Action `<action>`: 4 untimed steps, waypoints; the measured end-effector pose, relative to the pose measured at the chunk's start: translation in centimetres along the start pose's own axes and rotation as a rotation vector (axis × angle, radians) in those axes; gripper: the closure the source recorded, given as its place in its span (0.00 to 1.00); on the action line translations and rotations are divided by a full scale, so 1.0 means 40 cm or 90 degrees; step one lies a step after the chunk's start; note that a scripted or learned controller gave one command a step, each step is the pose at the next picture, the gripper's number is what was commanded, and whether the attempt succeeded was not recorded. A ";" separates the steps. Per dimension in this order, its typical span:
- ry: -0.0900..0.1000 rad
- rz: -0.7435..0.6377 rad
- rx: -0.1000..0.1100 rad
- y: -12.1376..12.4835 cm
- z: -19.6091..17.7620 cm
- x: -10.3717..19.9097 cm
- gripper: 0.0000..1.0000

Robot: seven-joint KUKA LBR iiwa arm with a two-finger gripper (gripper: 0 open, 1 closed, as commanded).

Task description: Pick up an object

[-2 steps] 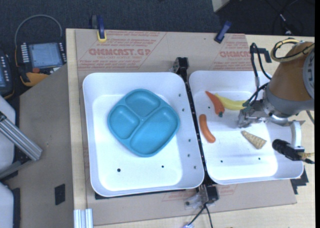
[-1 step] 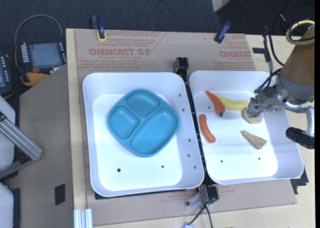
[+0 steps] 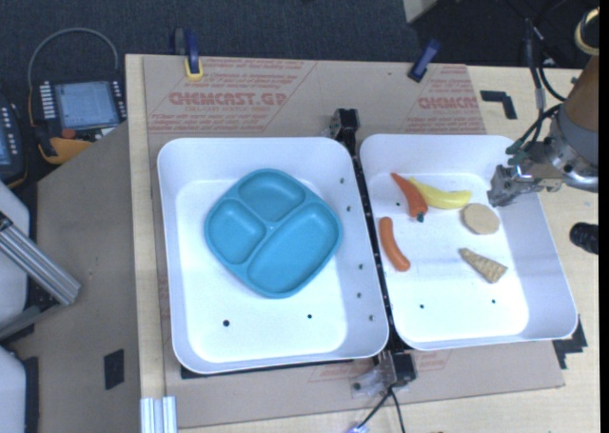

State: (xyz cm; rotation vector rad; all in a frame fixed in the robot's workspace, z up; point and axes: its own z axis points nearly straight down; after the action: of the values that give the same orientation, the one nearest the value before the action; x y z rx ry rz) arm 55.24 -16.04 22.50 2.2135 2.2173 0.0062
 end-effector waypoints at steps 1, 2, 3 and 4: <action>0.000 0.000 0.001 0.008 -0.110 0.008 1.00; 0.004 -0.003 0.007 0.033 -0.078 0.160 1.00; 0.003 -0.003 0.004 0.082 -0.072 0.282 1.00; 0.004 -0.002 0.008 0.101 -0.031 0.409 1.00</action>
State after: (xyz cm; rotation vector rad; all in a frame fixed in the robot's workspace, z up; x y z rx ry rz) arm 59.24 0.33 23.72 2.2183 2.2306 -0.0010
